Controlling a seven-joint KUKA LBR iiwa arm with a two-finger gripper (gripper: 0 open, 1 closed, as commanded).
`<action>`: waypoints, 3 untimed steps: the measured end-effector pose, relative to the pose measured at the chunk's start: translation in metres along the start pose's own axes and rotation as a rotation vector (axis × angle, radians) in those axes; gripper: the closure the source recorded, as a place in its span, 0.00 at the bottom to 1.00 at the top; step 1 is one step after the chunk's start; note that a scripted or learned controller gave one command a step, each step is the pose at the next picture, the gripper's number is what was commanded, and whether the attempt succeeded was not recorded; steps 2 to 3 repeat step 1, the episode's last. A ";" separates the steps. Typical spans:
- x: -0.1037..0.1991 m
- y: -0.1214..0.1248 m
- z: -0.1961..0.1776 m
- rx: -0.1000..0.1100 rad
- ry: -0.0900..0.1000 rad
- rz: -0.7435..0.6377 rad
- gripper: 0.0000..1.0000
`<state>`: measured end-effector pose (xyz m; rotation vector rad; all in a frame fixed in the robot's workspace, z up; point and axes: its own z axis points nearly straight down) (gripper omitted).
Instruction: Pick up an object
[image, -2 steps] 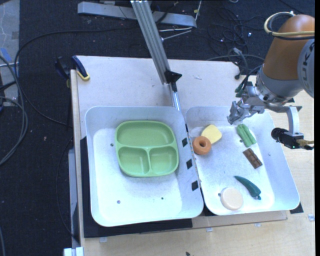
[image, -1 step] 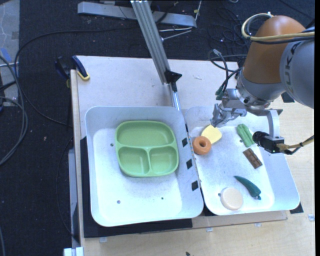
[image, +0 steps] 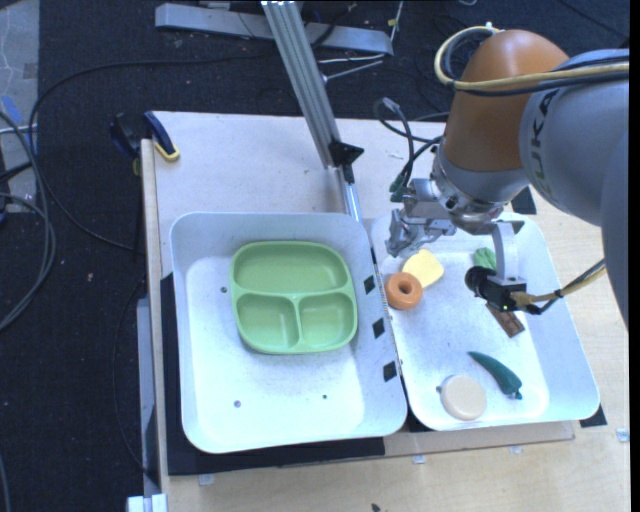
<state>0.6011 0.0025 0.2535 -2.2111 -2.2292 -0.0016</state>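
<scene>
Objects lie in right bin (image: 570, 350): cream disc (image: 464, 397) nearest me, teal pepper (image: 497, 372), orange ring (image: 404, 291), yellow block (image: 424, 268). Left bin (image: 200, 330) holds green divided plate (image: 295, 297). Gripper (image: 412, 237) hangs over yellow block; I can't tell jaw state. Partial "KU" on arm. Pale bench (image: 240, 150), dark floor behind.

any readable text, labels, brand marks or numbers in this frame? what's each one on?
"KU": dark letters running down the grey arm casing near the orange band; the rest of the word is cut off by the casing's curve.
Nothing else legible: no markings can be made out on the green divided plate, the two white bins, or the items in the right bin.
</scene>
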 end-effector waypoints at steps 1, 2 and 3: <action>0.063 -0.006 0.011 0.002 0.000 -0.001 1.00; 0.063 -0.006 0.011 0.002 0.000 -0.001 1.00; 0.063 -0.006 0.011 0.002 0.000 -0.001 1.00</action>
